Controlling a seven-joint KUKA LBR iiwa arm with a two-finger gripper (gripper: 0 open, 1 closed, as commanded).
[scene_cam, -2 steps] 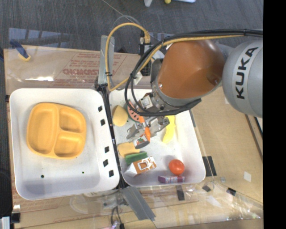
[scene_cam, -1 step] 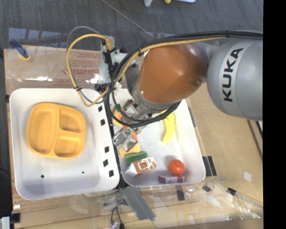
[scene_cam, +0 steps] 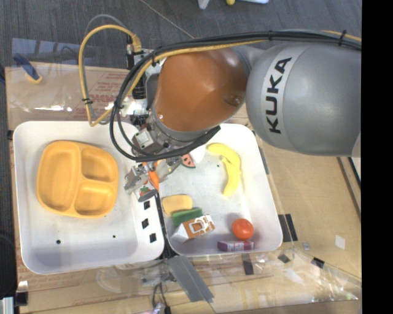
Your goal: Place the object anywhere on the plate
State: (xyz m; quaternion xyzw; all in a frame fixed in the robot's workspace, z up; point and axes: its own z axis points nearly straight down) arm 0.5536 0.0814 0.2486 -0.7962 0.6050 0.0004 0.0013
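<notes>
yellow plastic, a three-compartment plate (scene_cam: 77,178) lies in the left bin (scene_cam: 37,245), nothing on it. just right of the plate, over the ridge where the two bins meet, hangs the gripper (scene_cam: 142,181); a small orange piece (scene_cam: 153,179) shows by its metal parts, but whether the tool is closed on it, or how wide it stands, cannot be told under the wrist. the right bin (scene_cam: 270,208) holds the candidate objects: a pale yellow sponge-like block (scene_cam: 177,203) touching a green piece (scene_cam: 186,214), a small orange-and-white box (scene_cam: 198,227), a purple packet (scene_cam: 235,246), a red tomato-like ball (scene_cam: 243,229), a banana (scene_cam: 228,168) and a reddish scrap (scene_cam: 188,160) near the wrist. risks, as judged: if nothing is truly gripped, the arm travels to the plate with no load; if the orange piece is only pinched at an edge, it may drop onto the ridge or the bin floor short of the plate; the wrist cables (scene_cam: 123,122) hang low and could drag. both bins rest on a cardboard-brown bench (scene_cam: 307,184) under clear sheet and tape; grey carpet (scene_cam: 61,18) lies beyond.
</notes>
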